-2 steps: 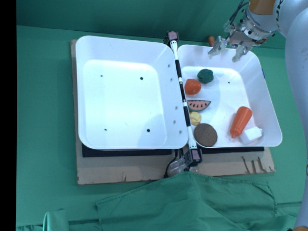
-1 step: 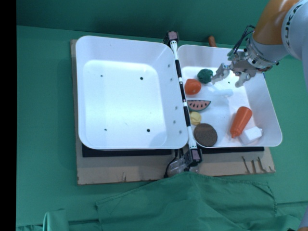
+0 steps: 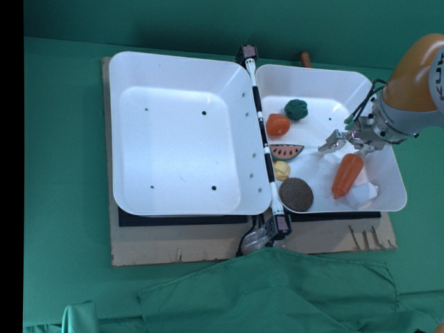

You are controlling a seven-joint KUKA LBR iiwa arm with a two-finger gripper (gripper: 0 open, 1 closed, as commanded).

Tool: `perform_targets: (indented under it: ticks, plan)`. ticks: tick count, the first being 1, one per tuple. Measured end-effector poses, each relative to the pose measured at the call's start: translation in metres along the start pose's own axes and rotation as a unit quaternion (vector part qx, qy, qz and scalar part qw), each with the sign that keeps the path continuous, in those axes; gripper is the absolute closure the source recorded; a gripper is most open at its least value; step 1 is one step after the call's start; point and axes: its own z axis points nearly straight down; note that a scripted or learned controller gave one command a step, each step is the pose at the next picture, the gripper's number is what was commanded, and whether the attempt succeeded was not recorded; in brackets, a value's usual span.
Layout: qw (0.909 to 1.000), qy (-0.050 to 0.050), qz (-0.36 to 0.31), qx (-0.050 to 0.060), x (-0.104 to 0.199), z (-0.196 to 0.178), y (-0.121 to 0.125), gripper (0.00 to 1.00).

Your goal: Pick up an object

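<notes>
The bench (image 3: 62, 151) is covered in green cloth. A cardboard sheet (image 3: 180, 248) lies flat on it, bearing both bins. In front of the cardboard lies a rumpled green cloth (image 3: 277, 290); behind it, a small orange thing (image 3: 304, 59).

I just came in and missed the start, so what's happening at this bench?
A grey and orange robot arm reaches in from the right, its gripper over the right bin. That bin holds toy food: a carrot just below the gripper, a watermelon slice, a brown disc, a dark green piece, an orange-red piece and a small yellow piece. Nothing is visibly between the fingers.
</notes>
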Motion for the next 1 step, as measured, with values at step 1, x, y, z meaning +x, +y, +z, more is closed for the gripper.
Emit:
perform_targets:
  ticks: [1]
  plan:
    - [1.0000, -0.003, -0.003, -0.007, 0.0014, 0.0003, -0.0161, 0.00]
